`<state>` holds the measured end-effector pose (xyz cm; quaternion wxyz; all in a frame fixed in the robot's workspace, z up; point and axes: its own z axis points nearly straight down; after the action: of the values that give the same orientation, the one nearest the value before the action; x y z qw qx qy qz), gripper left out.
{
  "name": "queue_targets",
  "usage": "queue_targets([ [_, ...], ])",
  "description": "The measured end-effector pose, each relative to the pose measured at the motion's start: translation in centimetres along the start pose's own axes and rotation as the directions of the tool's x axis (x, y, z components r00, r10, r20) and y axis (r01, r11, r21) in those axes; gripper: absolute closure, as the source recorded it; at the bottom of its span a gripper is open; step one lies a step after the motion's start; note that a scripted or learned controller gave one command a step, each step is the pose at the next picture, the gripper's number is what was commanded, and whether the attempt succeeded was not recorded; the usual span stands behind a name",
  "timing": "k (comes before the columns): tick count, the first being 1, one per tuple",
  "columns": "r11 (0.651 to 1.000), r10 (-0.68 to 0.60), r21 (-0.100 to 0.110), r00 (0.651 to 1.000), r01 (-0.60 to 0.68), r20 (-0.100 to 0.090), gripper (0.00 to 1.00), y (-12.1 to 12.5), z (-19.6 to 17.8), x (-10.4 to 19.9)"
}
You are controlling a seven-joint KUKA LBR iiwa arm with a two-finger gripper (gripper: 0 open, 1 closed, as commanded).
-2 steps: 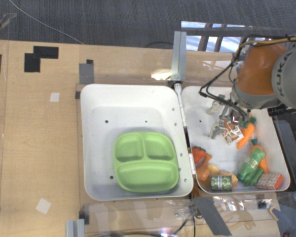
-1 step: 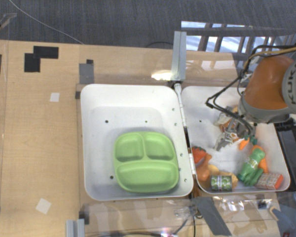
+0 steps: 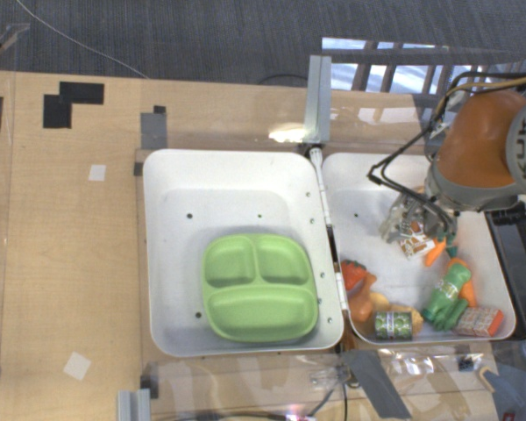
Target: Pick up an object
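Two white bins sit side by side on a wooden bench. The left bin has a green plate lying flat in it, toward the front, and the plate is split into three little sections. The right bin has a bunch of small toys, all pushed together along its front and right side. I can see a red and orange toy near the wall between the bins, with a yellowish lump just in front of it. A small green can lies on its side right at the front wall. Next to it is a green bottle lying tilted, and beside that, in the front right corner, is a little reddish packet. A thin orange carrot lies just behind the bottle. The big grey arm with the orange band comes in from the right and hangs over the back part of the right bin. Black cables loop off it on the left side. Its gripper points down over the bin, just behind the carrot. There seems to be a small white and orange thing right at its tip, but the metal parts there look all jumbled, so I cannot tell if it is being held.
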<state>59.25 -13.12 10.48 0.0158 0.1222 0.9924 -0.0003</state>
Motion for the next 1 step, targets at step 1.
queue_targets([
  [1, 1.0, -0.022, -0.002, 1.0, 0.022, -0.008, 1.0, 5.32, -14.26, -3.91],
])
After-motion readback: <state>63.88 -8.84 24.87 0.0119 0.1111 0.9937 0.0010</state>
